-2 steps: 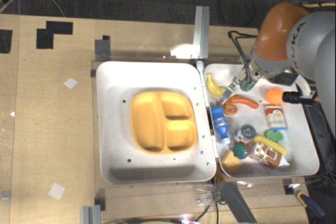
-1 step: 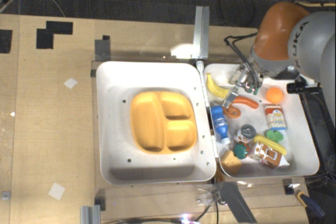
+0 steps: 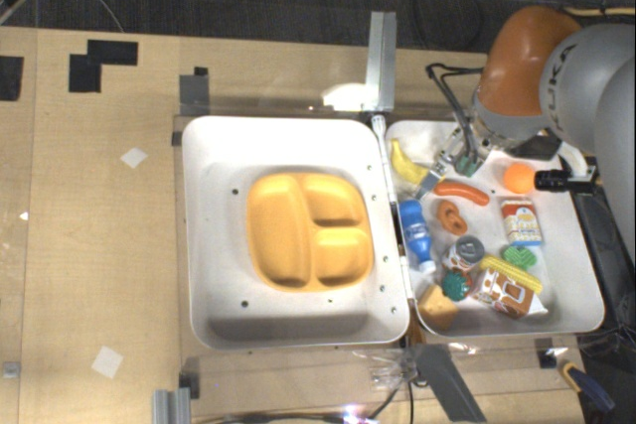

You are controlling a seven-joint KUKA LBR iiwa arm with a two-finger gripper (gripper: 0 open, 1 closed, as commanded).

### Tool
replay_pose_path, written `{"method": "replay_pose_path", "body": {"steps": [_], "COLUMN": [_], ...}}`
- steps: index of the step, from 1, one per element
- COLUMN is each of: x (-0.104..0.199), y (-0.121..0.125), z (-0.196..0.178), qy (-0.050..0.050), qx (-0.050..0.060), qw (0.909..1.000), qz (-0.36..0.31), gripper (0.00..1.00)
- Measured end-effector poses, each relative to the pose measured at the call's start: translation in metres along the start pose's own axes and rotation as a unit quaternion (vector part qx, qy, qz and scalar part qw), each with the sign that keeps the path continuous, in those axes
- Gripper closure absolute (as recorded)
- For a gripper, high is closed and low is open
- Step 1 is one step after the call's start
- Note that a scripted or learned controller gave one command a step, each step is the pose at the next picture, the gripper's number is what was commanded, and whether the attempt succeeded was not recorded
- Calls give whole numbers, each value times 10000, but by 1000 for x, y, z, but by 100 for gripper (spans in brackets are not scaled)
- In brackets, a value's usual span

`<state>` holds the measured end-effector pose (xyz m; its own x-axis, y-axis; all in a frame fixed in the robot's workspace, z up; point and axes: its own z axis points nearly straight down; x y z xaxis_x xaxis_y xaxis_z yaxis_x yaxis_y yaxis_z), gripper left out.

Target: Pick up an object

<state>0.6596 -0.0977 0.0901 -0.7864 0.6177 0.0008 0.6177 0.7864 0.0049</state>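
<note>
Many small toys crowd the right bin (image 3: 586, 298), so the gripper (image 3: 463, 157), low near the banana (image 3: 405, 164) and hot dog (image 3: 463, 193), could nudge neighbours or close on nothing; whether it is spread or pinching, I cannot tell

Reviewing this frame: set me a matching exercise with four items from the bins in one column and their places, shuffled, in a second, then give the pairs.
Items:
1. yellow tray
2. banana
3. blue bottle
4. orange ball

Places:
A. right bin, along its left wall, about halfway down
B. right bin, far part, towards its right side
C. middle of the left bin
D. right bin, far left corner

Pairs: 1-C, 2-D, 3-A, 4-B
</note>
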Motion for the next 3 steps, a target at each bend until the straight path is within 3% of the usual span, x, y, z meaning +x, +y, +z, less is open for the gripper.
{"method": "replay_pose_path", "body": {"steps": [1,2,3], "x": [-3,14,14], "y": [3,19,20], "z": [-13,-101,-111], "qy": [-88,-68,-83], "qx": [-42,-29,-35], "qw": [10000,9953,9956], "qz": [-16,963,936], "gripper": [100,100,100]}}
